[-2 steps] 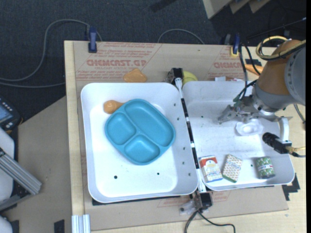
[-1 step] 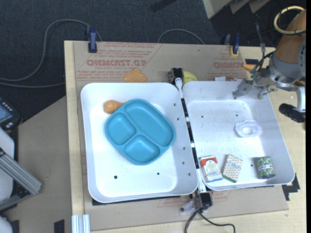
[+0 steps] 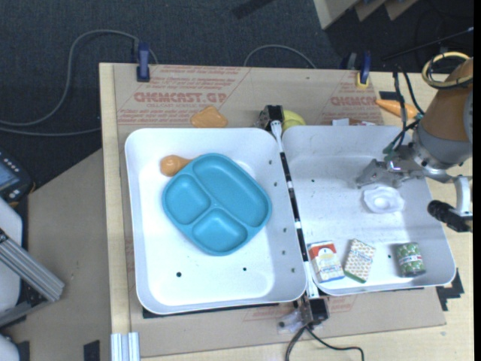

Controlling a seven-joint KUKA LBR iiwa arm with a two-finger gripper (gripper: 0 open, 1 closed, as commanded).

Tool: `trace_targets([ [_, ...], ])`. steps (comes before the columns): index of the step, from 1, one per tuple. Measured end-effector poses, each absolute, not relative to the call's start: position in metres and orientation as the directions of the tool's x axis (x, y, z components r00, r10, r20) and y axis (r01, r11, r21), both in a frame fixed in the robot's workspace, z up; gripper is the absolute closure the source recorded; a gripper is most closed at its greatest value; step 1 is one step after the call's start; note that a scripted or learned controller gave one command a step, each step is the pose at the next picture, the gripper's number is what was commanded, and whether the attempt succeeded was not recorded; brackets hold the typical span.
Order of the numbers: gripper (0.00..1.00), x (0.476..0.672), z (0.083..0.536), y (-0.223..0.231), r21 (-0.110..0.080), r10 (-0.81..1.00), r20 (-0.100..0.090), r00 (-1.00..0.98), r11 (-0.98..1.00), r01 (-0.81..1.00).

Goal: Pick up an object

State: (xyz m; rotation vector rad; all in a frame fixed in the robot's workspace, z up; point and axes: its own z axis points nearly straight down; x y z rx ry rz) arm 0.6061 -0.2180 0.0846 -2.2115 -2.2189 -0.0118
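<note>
**Closing in on the white cup in the right bin**

The small white, round plastic cup-like object (image 3: 379, 199) lies in the upper middle of the right shallow white bin (image 3: 331, 224), on bare floor with nothing touching it. My end effector (image 3: 385, 173) hangs just above and behind it, metal fingers (image 3: 370, 175) splayed fairly wide, with nothing between them.

To do this well, I judge I should centre the spread fingers over the cup before descending, so both land outside its rim rather than on top of it. It looks light and smooth, so a skewed close could squirt it sideways.

Along the bin's near edge sit a red-and-white small carton (image 3: 325, 262), a patterned pale packet (image 3: 359, 260) and a green patterned can (image 3: 409, 259), all well apart from my target. The left bin holds a blue three-compartment plastic plate (image 3: 216, 203) with a small orange lump (image 3: 173, 164) touching its upper left rim.
</note>
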Motion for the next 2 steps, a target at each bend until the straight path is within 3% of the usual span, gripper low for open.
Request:
trace_targets([
  [1,0.00,0.664,0.083,-0.216,-0.017,1.000,0.019,-0.004,0.005,1.000],
  [2,0.00,0.645,0.085,-0.214,-0.001,1.000,0.004,-0.002,0.002,1.000],
])
